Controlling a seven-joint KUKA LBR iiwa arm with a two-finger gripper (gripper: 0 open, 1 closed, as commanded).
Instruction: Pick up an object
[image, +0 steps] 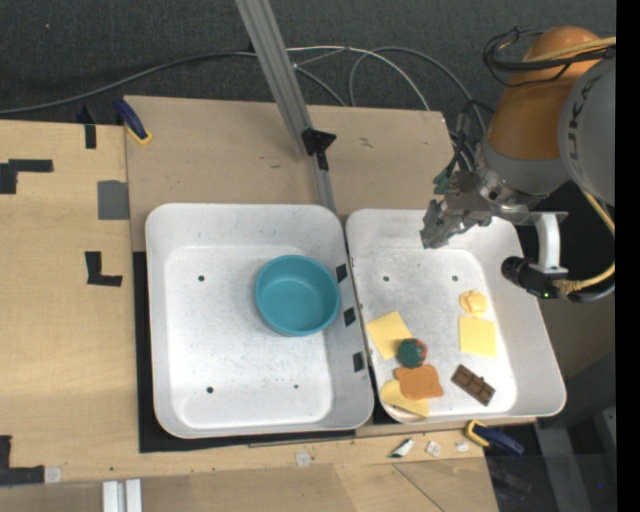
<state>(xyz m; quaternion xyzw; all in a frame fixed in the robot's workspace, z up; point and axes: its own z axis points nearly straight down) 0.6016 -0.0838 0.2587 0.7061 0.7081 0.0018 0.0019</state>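
fingers: you could not tell whether they were open or closed; the gripper (437, 236) hung over the back edge of the right bin (530, 400), carrying nothing visible. your likeliest target, the small yellow block (473, 301), lay near the front among flat toy food. it looked light, stiff, slick plastic; pinch its sides.

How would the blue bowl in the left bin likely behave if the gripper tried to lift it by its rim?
The blue bowl looks rigid and probably light, like a plastic toy. It sits upright on a broad base, so it should slide rather than tip if pushed. Its smooth, thin rim may slip from the gripper.
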